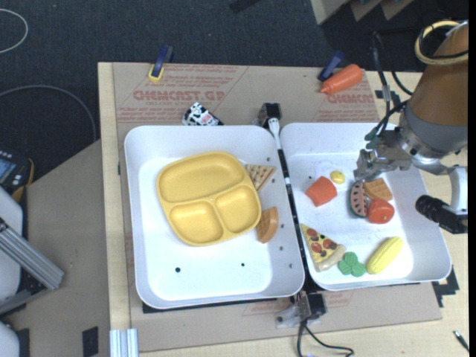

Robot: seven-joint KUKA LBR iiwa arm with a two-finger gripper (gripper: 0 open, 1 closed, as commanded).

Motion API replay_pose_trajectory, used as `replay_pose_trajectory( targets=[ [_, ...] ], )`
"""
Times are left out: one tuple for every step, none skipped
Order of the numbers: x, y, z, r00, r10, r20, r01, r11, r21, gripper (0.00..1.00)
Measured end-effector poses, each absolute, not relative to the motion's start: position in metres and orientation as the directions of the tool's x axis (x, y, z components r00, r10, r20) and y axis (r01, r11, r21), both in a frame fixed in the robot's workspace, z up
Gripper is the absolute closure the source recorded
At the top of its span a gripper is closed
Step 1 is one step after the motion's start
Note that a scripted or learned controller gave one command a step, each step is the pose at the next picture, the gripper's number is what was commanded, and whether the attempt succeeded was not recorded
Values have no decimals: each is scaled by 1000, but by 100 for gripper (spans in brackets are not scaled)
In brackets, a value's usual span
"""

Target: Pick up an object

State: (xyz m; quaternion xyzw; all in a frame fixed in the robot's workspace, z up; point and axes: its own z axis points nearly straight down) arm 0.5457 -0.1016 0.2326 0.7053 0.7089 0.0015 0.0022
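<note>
Arm in from the right, gripper [370, 171] low over right bin [439, 236], right above the watermelon slice [358, 198], bread-like piece [378, 189] and tomato [381, 212]; can't tell if it's clenched or released. Same bin: orange-red block [321, 191], small yellow piece [338, 177], pizza slice [321, 245], green piece [352, 264], corn [384, 254]. Left bin [149, 259]: yellow divided plate [208, 197], waffle wedge [260, 175] and croissant-like piece [268, 224] touching the plate's right side
</note>
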Motion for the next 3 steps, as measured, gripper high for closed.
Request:
replay_pose_trajectory(
  targets=[
    [591, -68, 239, -5, 1000, -1, 1000, 5, 6, 100],
    [633, -44, 214, -3, 1000, -1, 1000, 3, 5, 100],
    [631, -43, 236, -1, 1000, -1, 1000, 1, 5, 100]
  ],
)
